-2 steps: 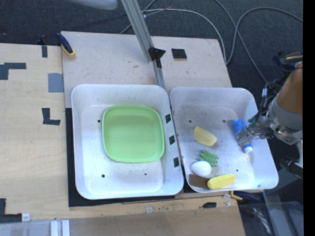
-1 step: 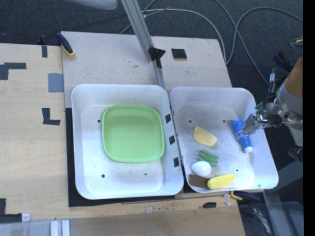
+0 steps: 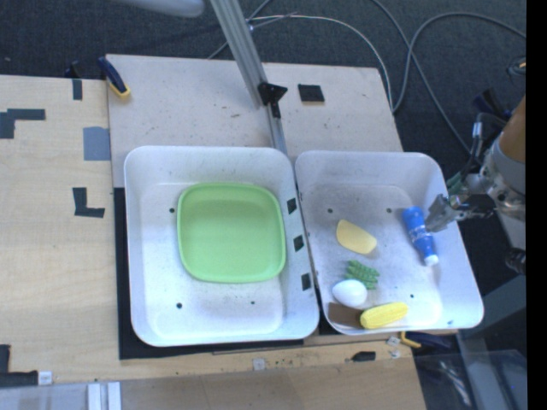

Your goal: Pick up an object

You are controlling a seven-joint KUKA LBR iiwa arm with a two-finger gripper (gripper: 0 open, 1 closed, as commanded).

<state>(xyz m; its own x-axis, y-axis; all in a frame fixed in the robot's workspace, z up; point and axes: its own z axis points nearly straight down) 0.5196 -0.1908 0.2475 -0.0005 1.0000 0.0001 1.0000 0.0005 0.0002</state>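
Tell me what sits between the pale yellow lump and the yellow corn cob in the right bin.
In the camera view, a small green leafy piece and a white egg-shaped object lie between them.

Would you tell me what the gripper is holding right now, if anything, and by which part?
Nothing can be seen between the fingers of the gripper; it sits at the right bin's right wall, next to the blue bottle, which lies on the bin floor.

Even, fairly bright light from above; white bins [image 3: 137, 229] nearly wash out, shadows faint. Picture soft and grainy; right edge possibly slightly blurred.
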